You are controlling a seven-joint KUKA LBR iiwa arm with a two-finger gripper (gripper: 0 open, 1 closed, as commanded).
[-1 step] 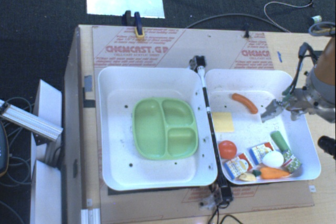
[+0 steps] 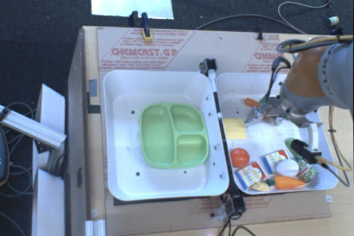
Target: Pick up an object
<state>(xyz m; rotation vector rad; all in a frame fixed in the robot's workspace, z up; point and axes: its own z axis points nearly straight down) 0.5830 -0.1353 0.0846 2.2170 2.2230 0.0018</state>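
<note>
My gripper (image 2: 260, 114) hangs low in the right bin (image 2: 232, 85), near its upper middle. The grey arm with its orange band (image 2: 310, 77) reaches in from the right. A small orange piece (image 2: 251, 101) lies just up and left of the gripper. A yellow cheese slice (image 2: 234, 129) sits to its lower left, against the bin's left wall. Further toward the front lie a red tomato (image 2: 239, 157), two snack packets (image 2: 250, 174) (image 2: 274, 160), a white egg (image 2: 287, 167), a carrot (image 2: 287, 182) and a green vegetable (image 2: 299, 148).
The left bin (image 2: 127, 91) holds a green divided plate (image 2: 174, 135). A black clamp (image 2: 209, 67) sits on the ridge between the bins. Cables run along the bench's back right and over the right bin's edge (image 2: 332, 163).
</note>
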